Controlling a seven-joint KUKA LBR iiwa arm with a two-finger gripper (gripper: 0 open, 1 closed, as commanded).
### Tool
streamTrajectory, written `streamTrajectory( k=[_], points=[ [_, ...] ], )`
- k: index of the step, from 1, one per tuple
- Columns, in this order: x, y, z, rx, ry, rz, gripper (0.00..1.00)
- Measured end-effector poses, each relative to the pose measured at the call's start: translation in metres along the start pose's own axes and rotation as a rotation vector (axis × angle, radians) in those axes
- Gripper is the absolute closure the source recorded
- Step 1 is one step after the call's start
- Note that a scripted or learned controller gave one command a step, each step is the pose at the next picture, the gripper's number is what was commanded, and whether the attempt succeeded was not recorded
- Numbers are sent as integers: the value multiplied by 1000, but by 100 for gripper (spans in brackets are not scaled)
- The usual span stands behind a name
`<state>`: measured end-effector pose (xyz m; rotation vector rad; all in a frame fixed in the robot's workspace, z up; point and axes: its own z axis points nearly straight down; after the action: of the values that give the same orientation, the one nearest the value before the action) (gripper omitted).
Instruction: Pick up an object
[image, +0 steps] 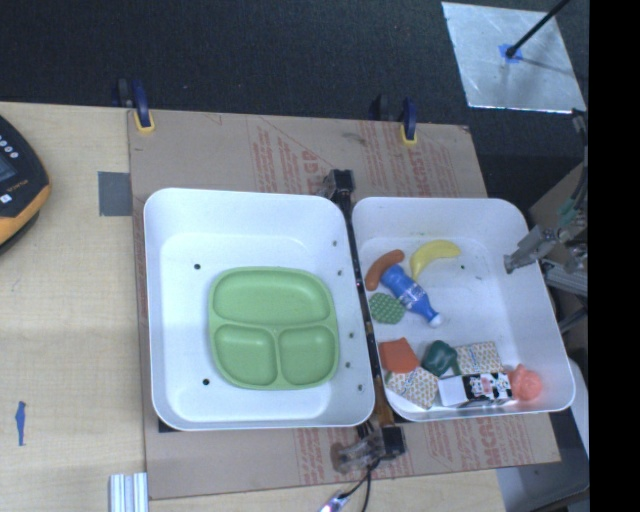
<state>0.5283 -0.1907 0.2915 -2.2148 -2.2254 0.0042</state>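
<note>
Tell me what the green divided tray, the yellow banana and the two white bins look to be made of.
Green divided tray: likely moulded plastic, matte; one even colour, soft rounded compartment edges.
Yellow banana: probably a plastic or rubber toy; flat uniform yellow, smooth skin, no markings.
White bins: seemingly thin formed plastic, slightly glossy; rounded corners and smooth sloped walls.

Bright, even overhead light; slight softness

Cardboard sheet (300, 160) under the bins: faint red printed lettering along its edges, too blurred to read. Small carton (478, 388) in the right bin: black-and-white printed label, characters illegible. No other markings legible.
</note>
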Motion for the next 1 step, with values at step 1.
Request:
streamTrajectory(
  k=[1],
  points=[
    [45,-16,132,2,1,0,0]
  ],
)
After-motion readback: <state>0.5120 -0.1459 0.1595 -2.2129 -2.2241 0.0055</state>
